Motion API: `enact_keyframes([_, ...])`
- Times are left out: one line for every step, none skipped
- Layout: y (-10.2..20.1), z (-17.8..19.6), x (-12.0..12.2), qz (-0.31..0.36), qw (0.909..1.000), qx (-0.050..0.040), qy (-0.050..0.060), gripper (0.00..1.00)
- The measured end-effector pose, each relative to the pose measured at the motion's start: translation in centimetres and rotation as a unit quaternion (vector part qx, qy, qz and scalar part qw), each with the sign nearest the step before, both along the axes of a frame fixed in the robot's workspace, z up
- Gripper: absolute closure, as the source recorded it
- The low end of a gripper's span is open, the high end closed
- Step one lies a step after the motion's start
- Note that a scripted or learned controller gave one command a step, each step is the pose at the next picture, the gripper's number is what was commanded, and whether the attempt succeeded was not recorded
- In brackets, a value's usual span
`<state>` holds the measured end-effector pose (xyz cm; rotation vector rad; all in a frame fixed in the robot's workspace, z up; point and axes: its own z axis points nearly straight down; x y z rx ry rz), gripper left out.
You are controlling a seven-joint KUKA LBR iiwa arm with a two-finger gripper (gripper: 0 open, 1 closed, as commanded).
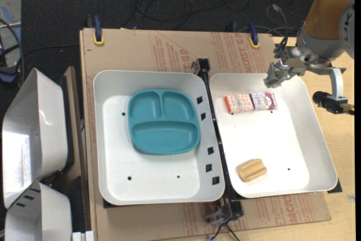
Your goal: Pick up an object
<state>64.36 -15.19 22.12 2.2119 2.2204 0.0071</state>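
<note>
A pink and red packet [250, 102] lies flat near the back of the right bin [299, 138]. Toward that bin's front sits a small tan bread roll [251, 170]. A teal divided plate [163, 121] rests in the left bin [113, 138]. My gripper [276, 77] hangs over the right bin's back edge, just right of and behind the packet, apart from it. Nothing shows between its fingers.
The two white bins stand side by side on a brown board [169, 45], with a black divider [211, 132] between them. White tubs [31, 132] stand off to the left. Cables lie on the dark floor behind the bench.
</note>
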Motion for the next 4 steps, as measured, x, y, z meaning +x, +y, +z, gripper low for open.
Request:
enact_keyframes([0.0,5.4,0.2,0.0,1.0,-0.0002,0.0,1.0])
enact_keyframes([5.3,5.8,-1.2,0.002,1.0,0.0019,0.004,1.0])
enact_keyframes([9.6,4.4,-2.2,0.002,1.0,0.0018,0.005,1.0])
enact_keyframes([14.5,3.9,-2.5,0.002,1.0,0.0019,0.005,1.0])
